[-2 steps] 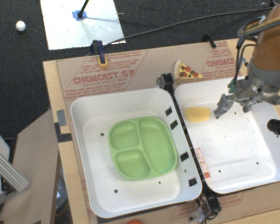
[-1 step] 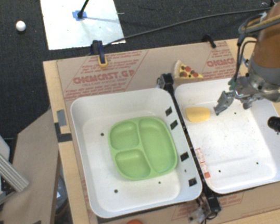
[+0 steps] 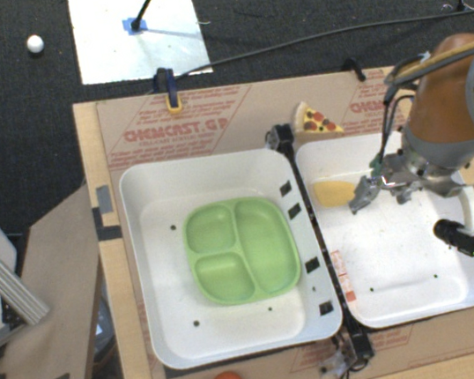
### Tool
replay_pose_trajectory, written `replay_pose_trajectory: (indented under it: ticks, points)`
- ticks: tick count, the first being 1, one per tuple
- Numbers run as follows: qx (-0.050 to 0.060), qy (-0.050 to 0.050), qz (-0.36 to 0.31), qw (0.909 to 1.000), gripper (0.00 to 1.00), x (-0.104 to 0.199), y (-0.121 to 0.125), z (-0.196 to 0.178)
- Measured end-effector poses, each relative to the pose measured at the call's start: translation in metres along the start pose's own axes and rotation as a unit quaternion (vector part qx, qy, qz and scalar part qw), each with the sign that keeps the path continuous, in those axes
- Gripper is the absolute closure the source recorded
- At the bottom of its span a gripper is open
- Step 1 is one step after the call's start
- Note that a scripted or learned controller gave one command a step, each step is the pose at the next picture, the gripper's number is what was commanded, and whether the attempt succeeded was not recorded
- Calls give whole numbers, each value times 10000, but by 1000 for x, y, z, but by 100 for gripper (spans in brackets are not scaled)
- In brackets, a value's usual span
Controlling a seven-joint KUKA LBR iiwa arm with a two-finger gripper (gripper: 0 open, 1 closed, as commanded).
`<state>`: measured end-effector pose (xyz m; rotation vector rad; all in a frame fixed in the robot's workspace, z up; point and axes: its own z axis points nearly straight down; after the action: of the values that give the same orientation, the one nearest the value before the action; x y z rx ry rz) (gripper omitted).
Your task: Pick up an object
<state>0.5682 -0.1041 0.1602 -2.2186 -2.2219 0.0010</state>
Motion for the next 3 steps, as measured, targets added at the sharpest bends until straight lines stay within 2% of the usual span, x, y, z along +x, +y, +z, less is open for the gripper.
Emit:
replay_pose_trajectory:
  ticks: [1,2,3]
  points:
    - [9,1,1,10000,0,2,1,63]
    - [-9,-3,3,10000,0,3,2,76]
    - [-24,-4,2,10000,100,3,3,65]
